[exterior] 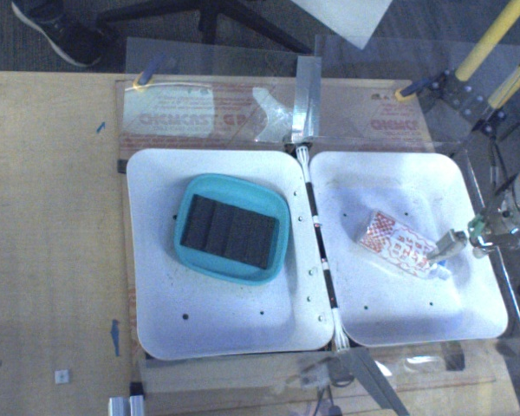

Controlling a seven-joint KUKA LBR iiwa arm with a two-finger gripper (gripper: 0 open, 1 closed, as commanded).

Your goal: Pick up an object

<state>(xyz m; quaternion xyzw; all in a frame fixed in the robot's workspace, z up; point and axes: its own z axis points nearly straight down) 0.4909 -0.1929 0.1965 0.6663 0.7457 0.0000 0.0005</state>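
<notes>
Light wood bench [43, 232] w/ two shallow white bins side by side. Left bin [156, 315] w/ a teal tray [232, 229] sitting in the middle, tilted a bit, w/ a dark grey block insert [228, 230] inside. Right bin [416, 306] w/ a flat red-and-white patterned packet [395, 242] lying at a slant near the middle-right. Gripper [449, 245] poking in from the right edge, tip right at the packet's right end, touching or just above it, can't tell which, and can't tell if clamped or released, too small and blurry. Clear plastic sheet and red-printed cardboard [169, 111] taped behind the bins. Beyond the bench, dark carpet [61, 7], office chair base [212, 7], yellow pole [498, 24] top right, plus a shoe [48, 29] top left.
</notes>
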